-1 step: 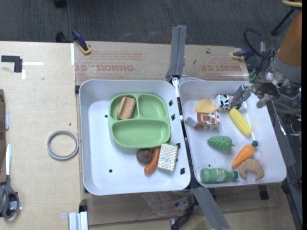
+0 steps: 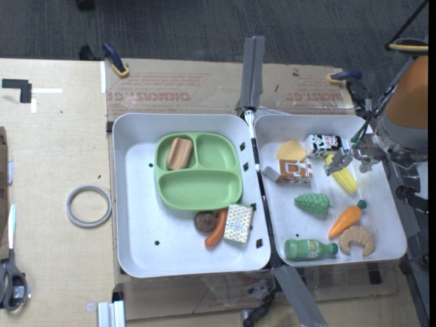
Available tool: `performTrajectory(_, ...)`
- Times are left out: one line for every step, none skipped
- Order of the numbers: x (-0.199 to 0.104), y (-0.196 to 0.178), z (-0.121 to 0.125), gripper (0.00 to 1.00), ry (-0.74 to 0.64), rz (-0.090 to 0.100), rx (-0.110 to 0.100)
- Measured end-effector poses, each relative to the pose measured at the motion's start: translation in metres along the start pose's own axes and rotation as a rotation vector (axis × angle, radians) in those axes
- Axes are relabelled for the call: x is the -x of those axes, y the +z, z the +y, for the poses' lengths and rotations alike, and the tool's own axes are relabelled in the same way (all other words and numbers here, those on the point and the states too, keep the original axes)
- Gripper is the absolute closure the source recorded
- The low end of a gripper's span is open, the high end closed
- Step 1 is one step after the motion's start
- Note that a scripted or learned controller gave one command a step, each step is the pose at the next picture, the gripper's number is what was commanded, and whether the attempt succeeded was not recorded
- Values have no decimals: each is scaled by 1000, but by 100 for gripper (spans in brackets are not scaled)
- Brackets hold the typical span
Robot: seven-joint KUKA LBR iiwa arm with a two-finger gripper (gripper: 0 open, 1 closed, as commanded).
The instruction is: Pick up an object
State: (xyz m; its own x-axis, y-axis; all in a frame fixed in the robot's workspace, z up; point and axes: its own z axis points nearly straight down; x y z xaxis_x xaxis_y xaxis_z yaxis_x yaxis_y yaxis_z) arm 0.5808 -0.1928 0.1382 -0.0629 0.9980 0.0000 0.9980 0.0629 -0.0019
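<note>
My gripper hangs over the upper right part of the right bin, directly above a yellow corn cob. Its fingers stand apart, one on each side of the cob's upper end, and nothing is clamped between them. Close by lie a black-and-white milk carton, a yellow cheese wedge, an orange-and-white box, a green bumpy fruit, a carrot, a croissant and a green bottle.
The left bin holds a green divided plate with a bread roll, a brown donut, a red sausage and a patterned packet. A tape ring and scissors lie on the bench at left.
</note>
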Motion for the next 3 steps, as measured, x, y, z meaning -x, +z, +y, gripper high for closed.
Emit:
performTrajectory(13, 47, 28, 0, 57, 1, 1)
performTrajectory(14, 37, 28, 100, 59, 0, 2)
performTrajectory(-85, -146, -42, 100, 89, -1, 0)
